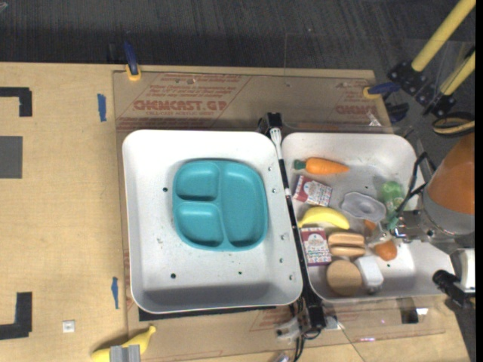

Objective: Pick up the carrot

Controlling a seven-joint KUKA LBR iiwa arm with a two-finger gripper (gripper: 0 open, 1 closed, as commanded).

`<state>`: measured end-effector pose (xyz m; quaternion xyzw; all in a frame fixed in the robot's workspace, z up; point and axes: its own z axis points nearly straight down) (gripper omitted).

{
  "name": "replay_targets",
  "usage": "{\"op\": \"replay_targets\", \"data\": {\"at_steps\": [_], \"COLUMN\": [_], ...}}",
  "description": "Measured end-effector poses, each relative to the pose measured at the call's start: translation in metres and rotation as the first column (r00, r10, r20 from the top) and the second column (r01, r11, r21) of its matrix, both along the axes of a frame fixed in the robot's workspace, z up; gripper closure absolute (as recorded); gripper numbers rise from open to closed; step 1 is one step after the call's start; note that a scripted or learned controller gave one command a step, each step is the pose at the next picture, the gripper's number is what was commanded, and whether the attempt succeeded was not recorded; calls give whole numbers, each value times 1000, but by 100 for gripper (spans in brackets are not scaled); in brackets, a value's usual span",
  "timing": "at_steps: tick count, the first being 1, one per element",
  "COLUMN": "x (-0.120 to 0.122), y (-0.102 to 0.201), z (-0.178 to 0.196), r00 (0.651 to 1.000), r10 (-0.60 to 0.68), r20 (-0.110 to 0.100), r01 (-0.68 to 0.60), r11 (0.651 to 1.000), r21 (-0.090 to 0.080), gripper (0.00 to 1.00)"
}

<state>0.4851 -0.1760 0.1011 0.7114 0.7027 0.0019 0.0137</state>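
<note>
The carrot (327, 167), orange with a small green top at its left end, lies on its side in the far-left part of the right bin (392, 148). My gripper (398, 231) hangs low over the right side of that bin, below the orange-banded wrist (453, 183). It is well to the right of the carrot and nearer the front, apart from it. Nothing of the carrot is near the gripper.
Several toy foods crowd the right bin: a red-and-white packet (312, 192), a yellow banana (324, 217), a hot dog (346, 240), a round bread (345, 276), a green piece (391, 191) and a small orange piece (386, 251) by the gripper. The left bin (143, 225) holds a teal divided plate (221, 204).
</note>
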Motion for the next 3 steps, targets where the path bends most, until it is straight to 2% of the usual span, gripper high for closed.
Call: {"op": "replay_targets", "data": {"at_steps": [1, 2, 3], "x": [44, 74, 70], "y": [39, 77, 146], "z": [-9, -10, 87], "r00": [947, 977, 960], "r10": [-322, -212, -279], "r20": [-8, -3, -17], "r01": [322, 212, 279], "r11": [947, 977, 960], "r21": [13, 8, 21], "gripper": [100, 100, 100]}}
